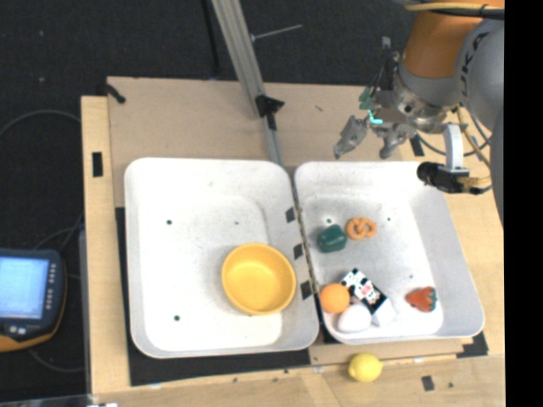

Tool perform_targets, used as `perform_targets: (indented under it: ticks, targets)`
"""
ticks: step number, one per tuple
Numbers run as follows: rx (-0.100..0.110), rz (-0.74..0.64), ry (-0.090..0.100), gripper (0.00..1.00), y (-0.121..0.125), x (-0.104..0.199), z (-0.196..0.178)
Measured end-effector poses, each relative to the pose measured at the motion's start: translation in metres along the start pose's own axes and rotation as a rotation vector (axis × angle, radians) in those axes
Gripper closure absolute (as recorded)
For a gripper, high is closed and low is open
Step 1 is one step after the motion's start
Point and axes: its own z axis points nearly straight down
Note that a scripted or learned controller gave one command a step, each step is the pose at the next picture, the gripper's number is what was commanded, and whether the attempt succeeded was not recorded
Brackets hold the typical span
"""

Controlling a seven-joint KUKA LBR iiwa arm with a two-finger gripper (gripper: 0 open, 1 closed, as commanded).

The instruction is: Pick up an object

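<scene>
Nearest us, a lemon (365, 367) lies on the counter (212, 117). Our jaws (367, 141) hang spread and empty above the right bin (450, 227); we should descend straight over the green pepper (332, 239).

No legible text, label, brand or number is found. A lit blue screen is seen on the handheld pendant (25, 299) at the left edge; its contents are too blurred to be read. The black-and-white patterned block (363, 287) carries no readable characters.
</scene>
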Motion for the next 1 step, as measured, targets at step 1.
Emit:
perform_targets:
  ticks: [1]
  targets:
    - [0.005, 0.005, -0.003, 0.00, 0.0018, -0.0108, 0.0582]
